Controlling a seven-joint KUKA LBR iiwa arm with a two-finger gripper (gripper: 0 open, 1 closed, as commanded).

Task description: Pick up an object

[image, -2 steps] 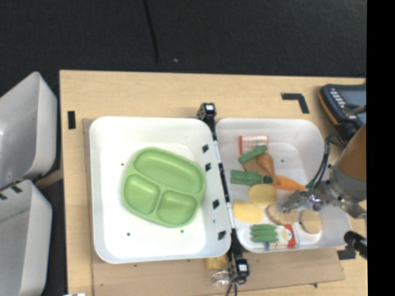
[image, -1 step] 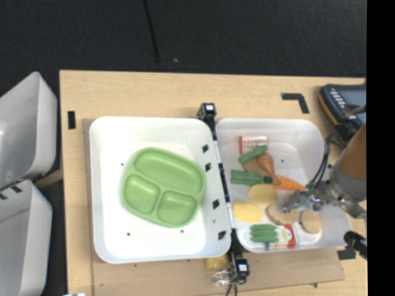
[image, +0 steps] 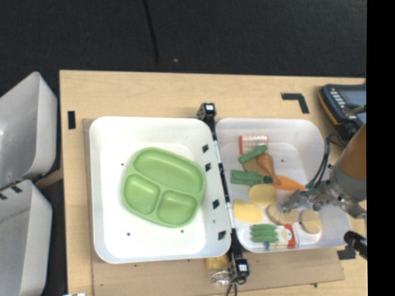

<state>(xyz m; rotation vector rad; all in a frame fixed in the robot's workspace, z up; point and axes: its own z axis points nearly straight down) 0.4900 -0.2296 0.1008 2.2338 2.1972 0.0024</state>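
The right bin (image: pixel 308 131) holds a heap of toy food: a red and white packet (image: pixel 253 143), a brown drumstick (image: pixel 265 163), a green pickle (image: pixel 246 177), an orange carrot (image: pixel 287 182), two yellow pieces (image: pixel 261 194) (image: pixel 248 213), tan discs (image: pixel 310 223) and a pack of green beans (image: pixel 268 233). My gripper (image: pixel 299 201) reaches in from the right, low over the bin, just right of the yellow pieces and below the carrot's tip, beside a tan disc (image: pixel 278 215). I see nothing lifted in it.
The left bin (image: pixel 105 227) holds a green divided plate (image: pixel 163 187). A divider with black clips (image: pixel 217 177) separates the bins. A dark device (image: pixel 342 102) sits at the bench's back right, and cables hang near the arm (image: pixel 352 165).
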